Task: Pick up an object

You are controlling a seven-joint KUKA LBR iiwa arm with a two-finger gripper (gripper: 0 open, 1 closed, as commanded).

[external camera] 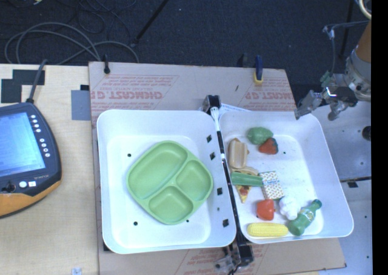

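Parked at the right bin's [332,165] upper right corner, end effector [319,103] of untellable finger state, with the toy food down and to its left, nearest the green-and-red strawberry pair [262,139].

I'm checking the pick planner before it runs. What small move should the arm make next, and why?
Probably swing the gripper left and down over the right bin. It hangs outside that bin's upper right corner, holding nothing, while the toy food, such as the strawberry, lies inside.
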